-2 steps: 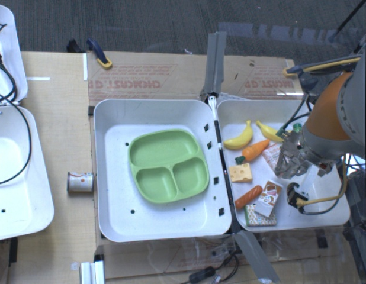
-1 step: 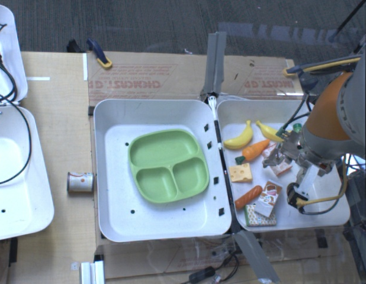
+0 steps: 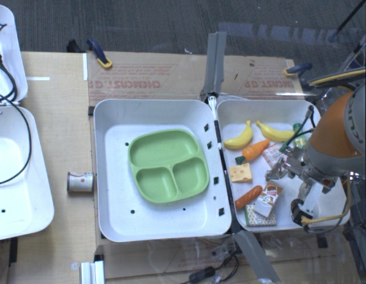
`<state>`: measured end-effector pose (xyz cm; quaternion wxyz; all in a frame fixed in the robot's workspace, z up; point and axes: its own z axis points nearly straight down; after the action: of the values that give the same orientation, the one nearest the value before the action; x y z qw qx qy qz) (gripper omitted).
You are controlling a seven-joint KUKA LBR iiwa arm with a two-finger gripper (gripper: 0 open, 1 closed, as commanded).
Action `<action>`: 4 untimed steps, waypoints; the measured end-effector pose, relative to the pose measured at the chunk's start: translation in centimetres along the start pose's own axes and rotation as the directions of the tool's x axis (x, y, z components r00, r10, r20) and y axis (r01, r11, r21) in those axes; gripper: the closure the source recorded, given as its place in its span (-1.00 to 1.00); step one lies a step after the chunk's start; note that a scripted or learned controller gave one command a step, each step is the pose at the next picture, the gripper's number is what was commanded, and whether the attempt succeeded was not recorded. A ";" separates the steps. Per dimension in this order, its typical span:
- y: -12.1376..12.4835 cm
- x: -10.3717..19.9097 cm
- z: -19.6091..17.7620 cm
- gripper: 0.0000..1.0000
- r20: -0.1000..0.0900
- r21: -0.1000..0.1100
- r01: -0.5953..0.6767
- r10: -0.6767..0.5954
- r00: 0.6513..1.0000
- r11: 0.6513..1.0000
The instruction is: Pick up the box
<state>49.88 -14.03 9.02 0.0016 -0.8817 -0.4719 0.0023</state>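
Two shallow white bins sit side by side on a cardboard-covered counter (image 3: 147, 76), seen from above at a slant. Inside the left bin (image 3: 109, 158) lies a green divided plate (image 3: 168, 164) with three compartments. Along the back of the right bin (image 3: 230, 108) rest two bananas (image 3: 241, 137), curving toward each other, with an orange carrot (image 3: 254, 150) just in front of them and a wedge of yellow cheese (image 3: 241, 173) beside the bin's left wall. Nearer the front, a second orange carrot-like piece (image 3: 249, 196) lies at a slant, touching the box (image 3: 266, 201), a small brown-and-white carton that rests partly on a green-edged packet (image 3: 259, 218) at the bin's front edge.

Reaching in from the right, the grey arm with its orange band (image 3: 337, 129) hangs over the right bin's far side. Its gripper (image 3: 279, 171) points left, just behind the box and beside a red-and-white packet (image 3: 272, 154); whether its tip touches either cannot be told, and how far it stands open cannot be told either. Nothing shows between its tips.

Outside the bins, a small metal can (image 3: 80, 182) lies on its side left of the left bin, and two blue clamps (image 3: 99, 53) grip the counter's back edge.
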 end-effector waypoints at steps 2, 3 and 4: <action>0.0 -0.1 -0.8 -1.00 0.002 0.003 -0.002 0.002 1.000 1.000; 6.4 -1.7 -0.1 -1.00 0.000 -0.002 -0.048 0.048 0.999 0.999; 6.3 -1.7 -0.9 1.00 0.003 0.000 -0.044 0.044 0.999 0.999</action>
<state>54.19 -18.91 9.90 0.0012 -0.8918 -0.4524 0.0035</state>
